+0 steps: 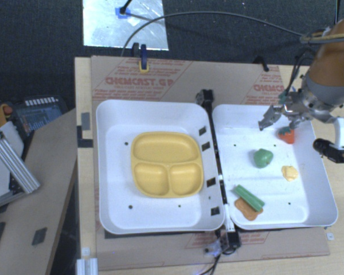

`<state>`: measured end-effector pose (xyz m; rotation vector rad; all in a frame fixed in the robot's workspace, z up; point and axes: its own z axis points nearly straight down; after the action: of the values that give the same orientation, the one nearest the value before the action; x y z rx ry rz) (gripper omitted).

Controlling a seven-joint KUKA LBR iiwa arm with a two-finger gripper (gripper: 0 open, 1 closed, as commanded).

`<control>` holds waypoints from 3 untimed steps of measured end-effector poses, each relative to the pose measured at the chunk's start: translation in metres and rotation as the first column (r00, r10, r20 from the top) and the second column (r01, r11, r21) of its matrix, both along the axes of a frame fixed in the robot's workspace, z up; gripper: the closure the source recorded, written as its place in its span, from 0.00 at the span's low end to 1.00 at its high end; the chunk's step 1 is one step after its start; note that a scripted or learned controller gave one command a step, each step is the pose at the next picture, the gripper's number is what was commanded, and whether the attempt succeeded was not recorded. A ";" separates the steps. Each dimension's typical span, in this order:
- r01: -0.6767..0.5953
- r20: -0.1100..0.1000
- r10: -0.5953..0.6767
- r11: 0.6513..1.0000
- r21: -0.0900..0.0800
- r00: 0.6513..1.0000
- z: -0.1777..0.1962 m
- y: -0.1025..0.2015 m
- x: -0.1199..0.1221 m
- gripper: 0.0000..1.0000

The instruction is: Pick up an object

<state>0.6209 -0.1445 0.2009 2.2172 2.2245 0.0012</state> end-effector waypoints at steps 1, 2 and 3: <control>0.002 -0.002 -0.002 1.000 0.000 1.000 -0.060 -0.006 -0.001 0.00; 0.002 -0.001 -0.002 1.000 0.000 1.000 -0.111 -0.006 0.000 0.00; 0.002 0.004 -0.002 1.000 -0.001 1.000 -0.098 -0.006 0.001 1.00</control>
<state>0.6220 -0.1506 0.1033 2.2171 2.2195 0.0040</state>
